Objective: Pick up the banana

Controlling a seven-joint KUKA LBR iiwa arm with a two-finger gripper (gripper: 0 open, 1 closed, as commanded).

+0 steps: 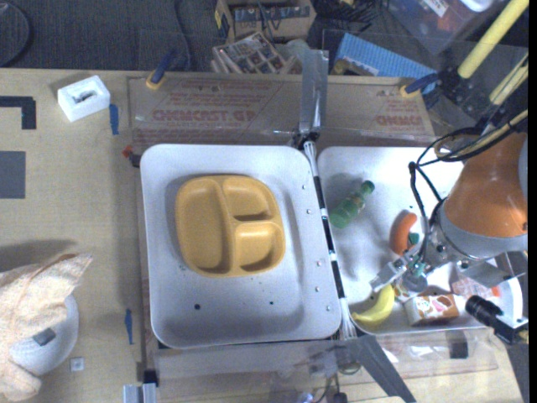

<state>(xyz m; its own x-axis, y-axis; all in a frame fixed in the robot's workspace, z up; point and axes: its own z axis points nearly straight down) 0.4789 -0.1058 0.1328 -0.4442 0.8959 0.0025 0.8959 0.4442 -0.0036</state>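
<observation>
- Lying at the near left corner of the right bin (pixel 436 154): the banana (pixel 375 307), yellow and curved, close against the divider between the bins.
- Just right of it: a small juice carton (pixel 433 307), white with a red-and-orange label, flat on the bin floor.
- Poised right above the banana's upper end: the end effector (pixel 406 269), aimed down and to the left; cannot tell from here whether open or closed, nor whether touching the fruit.
- Reaching in from the right, bent low over the right bin: the grey arm (pixel 470 240) with its orange band (pixel 497 193), black cables looping above it.
- Partly tucked beside the wrist: an orange carrot-like piece (pixel 402 230).
- Farther back, near the divider: a green bottle (pixel 349 206), lying tilted.
- In the left bin (pixel 159 250): a yellow divided plate (pixel 229 223), near the middle.
</observation>
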